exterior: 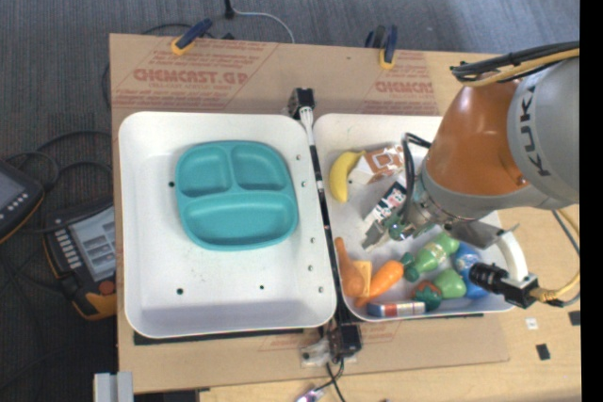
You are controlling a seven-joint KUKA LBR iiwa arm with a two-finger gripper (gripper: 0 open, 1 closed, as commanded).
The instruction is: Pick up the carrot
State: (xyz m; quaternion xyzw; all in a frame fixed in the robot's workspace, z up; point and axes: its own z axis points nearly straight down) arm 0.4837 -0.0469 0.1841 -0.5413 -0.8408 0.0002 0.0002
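The gripper [384, 229] is hovering low in the right bin [325, 167], its fingers apart and holding nothing, while the carrot [385, 277] is lying just below it toward the bin's near wall — long axis slanting from lower left to upper right.

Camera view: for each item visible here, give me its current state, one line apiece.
Carrot: lying in the right bin, not gripped.
Pincer: low over the right bin, above the carrot.
Banana: lying near the right bin's far left corner.
Teal plate: flat in the left bin, right way up.
Right bin: holds a pile of toy food.
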